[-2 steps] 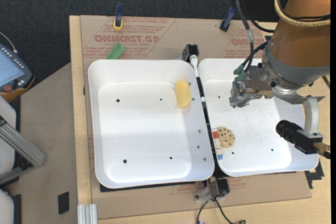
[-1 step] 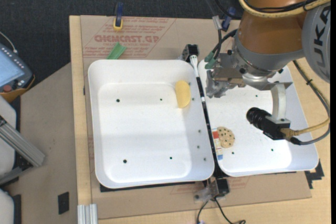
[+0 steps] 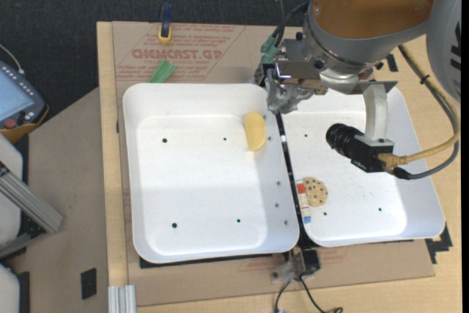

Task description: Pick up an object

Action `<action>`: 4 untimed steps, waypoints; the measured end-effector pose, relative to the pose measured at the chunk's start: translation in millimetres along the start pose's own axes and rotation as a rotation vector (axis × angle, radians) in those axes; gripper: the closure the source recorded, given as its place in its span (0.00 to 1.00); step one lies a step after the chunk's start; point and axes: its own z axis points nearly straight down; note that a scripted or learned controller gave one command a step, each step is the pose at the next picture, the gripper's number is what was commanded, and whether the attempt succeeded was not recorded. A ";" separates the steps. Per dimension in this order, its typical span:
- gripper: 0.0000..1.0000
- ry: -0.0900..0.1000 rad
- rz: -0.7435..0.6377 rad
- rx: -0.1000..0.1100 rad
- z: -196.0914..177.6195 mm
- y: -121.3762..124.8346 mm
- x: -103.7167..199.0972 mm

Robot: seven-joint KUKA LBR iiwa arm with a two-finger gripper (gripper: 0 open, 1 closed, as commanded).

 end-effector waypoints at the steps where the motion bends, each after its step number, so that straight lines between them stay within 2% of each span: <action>1: 1.00 -0.006 0.010 0.024 149.2 0.0 -8.8; 2: 1.00 -0.004 0.014 0.003 74.5 -28.2 -78.1; 3: 1.00 0.001 -0.001 -0.003 -19.3 -25.6 -9.0; 4: 1.00 -0.003 0.005 0.005 -5.8 11.3 14.8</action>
